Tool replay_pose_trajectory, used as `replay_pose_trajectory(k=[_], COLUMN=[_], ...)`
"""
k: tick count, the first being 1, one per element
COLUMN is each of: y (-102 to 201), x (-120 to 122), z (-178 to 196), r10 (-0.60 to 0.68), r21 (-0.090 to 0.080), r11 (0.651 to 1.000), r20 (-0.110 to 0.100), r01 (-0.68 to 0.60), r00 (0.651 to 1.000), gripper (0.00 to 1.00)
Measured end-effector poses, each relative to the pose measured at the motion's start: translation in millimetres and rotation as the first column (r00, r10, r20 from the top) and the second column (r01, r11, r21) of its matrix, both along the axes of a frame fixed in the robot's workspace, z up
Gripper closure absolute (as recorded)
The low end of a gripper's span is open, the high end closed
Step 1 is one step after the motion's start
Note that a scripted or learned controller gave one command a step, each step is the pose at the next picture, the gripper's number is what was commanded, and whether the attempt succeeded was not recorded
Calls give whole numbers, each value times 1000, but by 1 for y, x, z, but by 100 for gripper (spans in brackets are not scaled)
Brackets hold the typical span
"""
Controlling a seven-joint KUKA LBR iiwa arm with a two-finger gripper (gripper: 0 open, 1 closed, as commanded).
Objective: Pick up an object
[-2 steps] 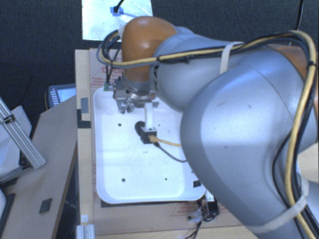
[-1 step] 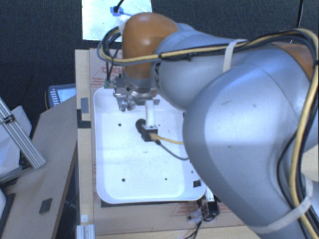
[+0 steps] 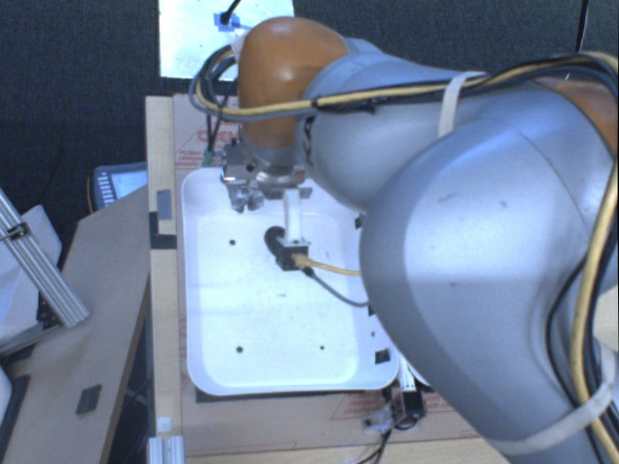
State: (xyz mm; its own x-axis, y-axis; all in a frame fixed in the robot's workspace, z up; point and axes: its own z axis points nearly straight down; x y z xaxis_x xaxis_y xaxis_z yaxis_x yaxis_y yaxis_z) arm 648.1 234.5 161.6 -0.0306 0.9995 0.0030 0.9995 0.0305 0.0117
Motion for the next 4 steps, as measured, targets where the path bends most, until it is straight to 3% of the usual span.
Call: replay_pose_trajectory(k=[1, 2, 4], y=[-71, -22, -24], x=[-4, 21, 22], z=[83, -41, -14], r10=[-35, -24, -21], r21=[-3, -2, -2], r11=[999, 1000, 1000], r20=[-5, -12, -7], r01=[35, 24, 21], r00=[999, 1000, 1000], gripper=[100, 100, 100])
